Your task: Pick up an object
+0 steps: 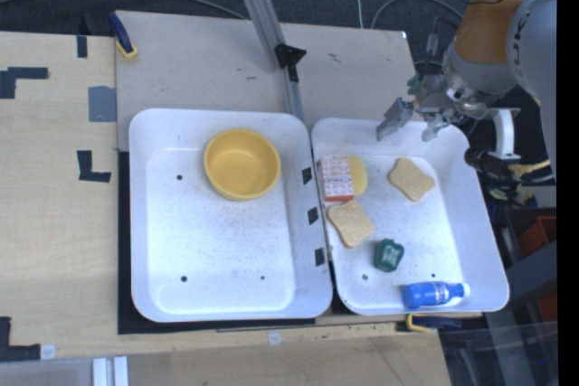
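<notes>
From the camera view above the bench, two shallow white bins sit side by side. The left bin [163,194] carries a yellow bowl [242,163], upright, near its far edge and toward the far right corner.

The right bin [470,221] carries the rest. A small red-and-white box [336,179] lies near the bin's left edge, partly over a round yellow piece [356,175] that shows at its right side. Just nearer than these lies a tan bread-like slice [350,223], close to the box but apart from it. A second tan slice [412,179] lies toward the bin's right edge, well apart from the first. A dark green object [388,255] sits near the middle of the bin's near half. A blue bottle [431,294] with a white cap lies on its side along the near edge.

The arm comes in over the far right corner of the right bin. The gripper [412,121] hangs above that bin's far edge, its two fingers [392,120] spread apart with nothing between them, clear of every object.
</notes>
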Available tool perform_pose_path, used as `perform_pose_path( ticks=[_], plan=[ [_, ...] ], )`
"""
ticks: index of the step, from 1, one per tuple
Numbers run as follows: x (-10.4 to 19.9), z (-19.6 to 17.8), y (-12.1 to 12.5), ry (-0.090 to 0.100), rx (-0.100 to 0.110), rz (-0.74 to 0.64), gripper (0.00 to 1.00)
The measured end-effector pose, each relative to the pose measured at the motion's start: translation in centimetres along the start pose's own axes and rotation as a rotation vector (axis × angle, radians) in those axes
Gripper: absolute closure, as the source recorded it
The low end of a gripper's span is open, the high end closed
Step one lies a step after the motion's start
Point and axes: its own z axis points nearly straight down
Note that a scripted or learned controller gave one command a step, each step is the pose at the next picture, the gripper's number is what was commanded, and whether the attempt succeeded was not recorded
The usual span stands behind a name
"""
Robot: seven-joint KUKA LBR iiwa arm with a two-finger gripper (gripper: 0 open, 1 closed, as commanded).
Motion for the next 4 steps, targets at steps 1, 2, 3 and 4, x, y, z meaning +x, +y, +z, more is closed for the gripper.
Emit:
perform_pose_path(
  ticks=[1, 2, 3, 4],
  plan=[
    [0.0, 0.0, 0.0, 0.0, 0.0, 0.0, 0.0],
    [0.0, 5.0, 0.8, 0.0, 0.005, 0.0, 0.0],
    [0.0, 9.6, 0.1, 0.0, 0.004, 0.001, 0.0],
    [0.1, 11.4, 0.5, -0.003, -0.012, 0.0, 0.0]
  ],
)
